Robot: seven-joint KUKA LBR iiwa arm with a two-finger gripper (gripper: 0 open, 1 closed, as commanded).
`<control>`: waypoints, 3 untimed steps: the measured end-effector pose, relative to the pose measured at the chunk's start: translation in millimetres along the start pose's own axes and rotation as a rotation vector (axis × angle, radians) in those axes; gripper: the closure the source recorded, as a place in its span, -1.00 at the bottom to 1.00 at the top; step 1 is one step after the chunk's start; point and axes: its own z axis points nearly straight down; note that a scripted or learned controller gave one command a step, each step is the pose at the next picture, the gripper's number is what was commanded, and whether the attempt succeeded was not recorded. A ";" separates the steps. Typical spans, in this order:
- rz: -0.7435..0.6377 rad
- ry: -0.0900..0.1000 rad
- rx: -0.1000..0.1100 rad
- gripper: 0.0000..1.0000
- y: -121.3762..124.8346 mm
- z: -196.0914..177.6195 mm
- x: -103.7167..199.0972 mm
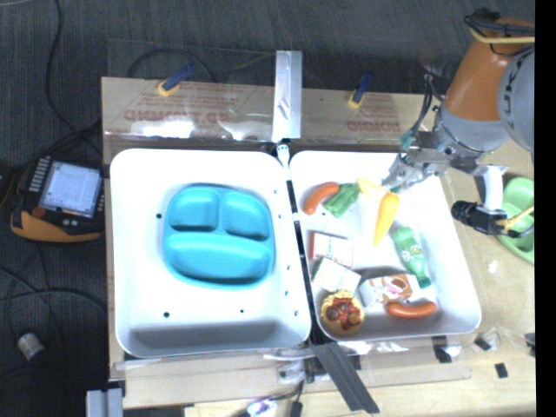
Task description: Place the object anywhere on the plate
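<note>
Camera view: gripper point(404, 174) sat over right bin point(460, 268) back edge, near carrot point(385, 216) — finger state unreadable. Blue plate point(217, 234) in left bin point(139, 320) — bare.

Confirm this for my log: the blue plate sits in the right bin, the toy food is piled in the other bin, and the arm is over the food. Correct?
One detail is off. The camera view shows the blue plate in the left bin, not the right. The toy food, such as the carrot, lies in the right bin, with the pincer over it.
</note>
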 end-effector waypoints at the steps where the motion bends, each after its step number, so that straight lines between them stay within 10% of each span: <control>1: 0.092 0.004 0.000 1.00 -21.7 -8.7 118.9; 3: 0.184 0.004 -0.005 1.00 -62.1 46.9 260.3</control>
